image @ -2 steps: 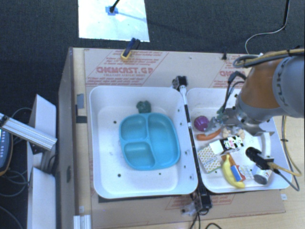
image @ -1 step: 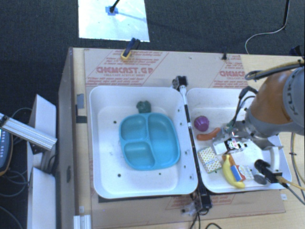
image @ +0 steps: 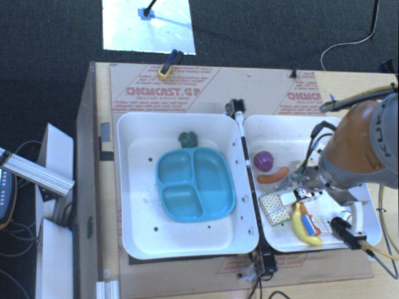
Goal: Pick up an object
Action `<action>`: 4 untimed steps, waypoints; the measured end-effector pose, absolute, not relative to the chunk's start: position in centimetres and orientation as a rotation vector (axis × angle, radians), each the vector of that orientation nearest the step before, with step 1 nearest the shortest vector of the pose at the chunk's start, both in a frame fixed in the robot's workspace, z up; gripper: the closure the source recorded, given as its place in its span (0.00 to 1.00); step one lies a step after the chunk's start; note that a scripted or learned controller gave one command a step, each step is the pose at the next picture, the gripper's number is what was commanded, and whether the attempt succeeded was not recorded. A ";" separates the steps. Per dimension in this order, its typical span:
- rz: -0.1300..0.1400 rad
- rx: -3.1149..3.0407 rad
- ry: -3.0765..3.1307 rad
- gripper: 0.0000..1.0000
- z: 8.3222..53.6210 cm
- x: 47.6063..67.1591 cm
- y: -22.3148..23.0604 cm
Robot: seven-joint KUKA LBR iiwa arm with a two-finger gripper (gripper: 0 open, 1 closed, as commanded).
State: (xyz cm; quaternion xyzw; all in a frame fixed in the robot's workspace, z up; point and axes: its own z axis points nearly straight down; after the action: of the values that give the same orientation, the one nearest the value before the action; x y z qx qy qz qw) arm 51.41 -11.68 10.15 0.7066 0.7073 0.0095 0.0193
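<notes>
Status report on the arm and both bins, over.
Gripper low in right bin, over toys. Banana, hot dog, purple ball close by. Blue tray in left bin.

Dark speckled carpet floor (image: 50, 36). Pale square sheet (image: 148, 17) lying on floor above bench. Brown printed board (image: 187, 87) covers bench top. White cable (image: 349, 42) crosses floor, upper right.

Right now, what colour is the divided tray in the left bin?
Light blue tray, clearest in the camera view.
</notes>
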 end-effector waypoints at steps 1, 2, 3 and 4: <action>0.036 2.187 2.192 0.00 10.1 51.0 -11.7; 0.046 2.177 2.180 0.00 10.0 50.4 -11.6; 0.049 2.178 2.189 0.00 10.0 50.4 -11.8; 0.041 2.177 2.178 0.00 10.0 50.3 -11.4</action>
State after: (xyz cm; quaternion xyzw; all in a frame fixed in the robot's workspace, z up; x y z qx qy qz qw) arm 50.34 -11.40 9.95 0.7065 0.7069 0.0134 0.0307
